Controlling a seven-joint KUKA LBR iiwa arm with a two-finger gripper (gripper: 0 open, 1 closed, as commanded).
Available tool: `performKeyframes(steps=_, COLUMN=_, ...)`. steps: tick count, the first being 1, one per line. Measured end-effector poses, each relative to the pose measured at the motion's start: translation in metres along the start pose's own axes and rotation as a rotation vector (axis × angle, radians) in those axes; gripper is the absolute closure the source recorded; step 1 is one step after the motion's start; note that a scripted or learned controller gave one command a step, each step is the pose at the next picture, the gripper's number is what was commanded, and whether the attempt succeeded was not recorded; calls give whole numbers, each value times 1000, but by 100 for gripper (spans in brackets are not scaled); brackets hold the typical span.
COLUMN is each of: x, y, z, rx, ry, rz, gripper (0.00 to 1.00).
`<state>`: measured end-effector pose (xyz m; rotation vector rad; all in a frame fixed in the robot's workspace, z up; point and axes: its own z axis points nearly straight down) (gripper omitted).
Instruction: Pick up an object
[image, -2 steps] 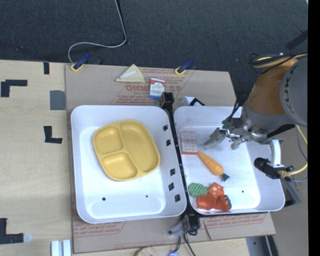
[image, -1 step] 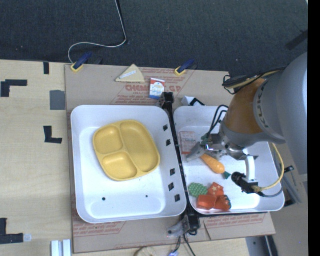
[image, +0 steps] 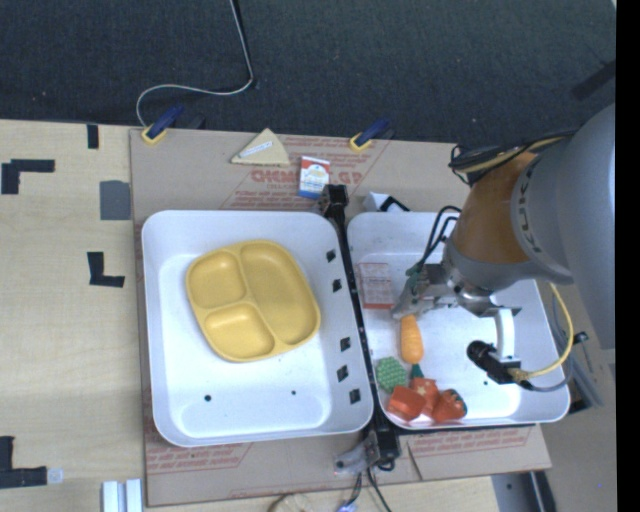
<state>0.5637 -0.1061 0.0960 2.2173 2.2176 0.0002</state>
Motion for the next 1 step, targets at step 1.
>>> performKeyframes(steps=1, x=64, y=-35, z=-89, rx=4, ry=5, rz=-3, gripper=100)
